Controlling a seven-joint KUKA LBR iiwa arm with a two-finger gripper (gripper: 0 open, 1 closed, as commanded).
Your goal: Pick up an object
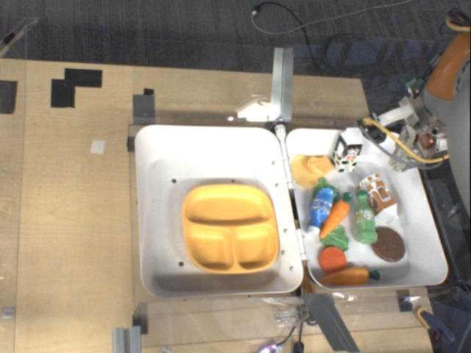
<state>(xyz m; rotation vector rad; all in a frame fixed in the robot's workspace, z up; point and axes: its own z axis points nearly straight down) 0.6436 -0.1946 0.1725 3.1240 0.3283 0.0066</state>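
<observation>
Gripper (412, 127) over right bin (430, 219), two carrots (336, 215), one yellow tray (230, 226)

Tan wood bench (66, 219), dark grey carpet (147, 13), black cable (324, 20)

on the desk (66, 219), the left bin (158, 160) holds a yellow divided tray (229, 225). the right bin (427, 219) holds a blue bottle (321, 206), green bottle (364, 219), carrots (337, 213), and a tomato (332, 258). the hand (412, 134) hovers at its far right rim.
</observation>
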